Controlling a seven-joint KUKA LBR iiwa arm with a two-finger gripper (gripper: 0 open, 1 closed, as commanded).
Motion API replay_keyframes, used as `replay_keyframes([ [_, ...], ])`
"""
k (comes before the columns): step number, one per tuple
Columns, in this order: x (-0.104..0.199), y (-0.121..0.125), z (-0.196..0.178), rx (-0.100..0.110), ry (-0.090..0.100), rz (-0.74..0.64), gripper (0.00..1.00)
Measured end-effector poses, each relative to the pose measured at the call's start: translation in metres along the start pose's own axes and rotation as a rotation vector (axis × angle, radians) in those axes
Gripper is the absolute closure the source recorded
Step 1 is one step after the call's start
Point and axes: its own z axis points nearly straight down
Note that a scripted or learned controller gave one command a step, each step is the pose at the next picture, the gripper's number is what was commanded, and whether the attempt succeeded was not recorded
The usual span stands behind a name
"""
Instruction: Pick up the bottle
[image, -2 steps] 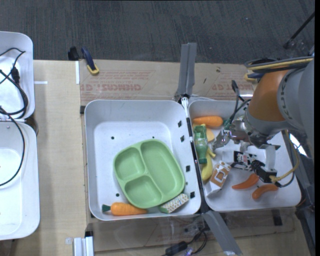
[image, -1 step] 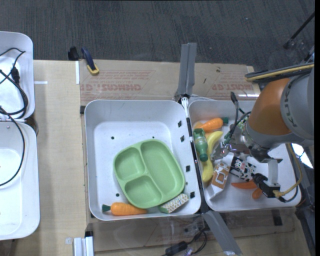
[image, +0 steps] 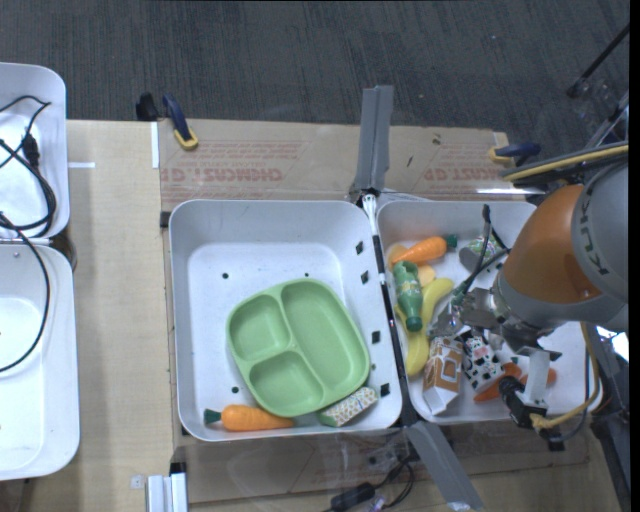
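Just bottle (image: 408, 292) left of end effector (image: 462, 322)

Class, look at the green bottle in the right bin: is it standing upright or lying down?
Lying down. The bottle shows its full length along the bin floor, cap end toward the carrot, beside a banana.

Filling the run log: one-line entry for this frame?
arm: over right white bin | small green plastic bottle: lying in that bin beside yellow banana, not held | left bin: green divided plate
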Motion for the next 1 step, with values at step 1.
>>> replay_keyframes([
  [1,-0.0137,0.0246,0.0063,0.024,-0.007,0.478,0.0],
])
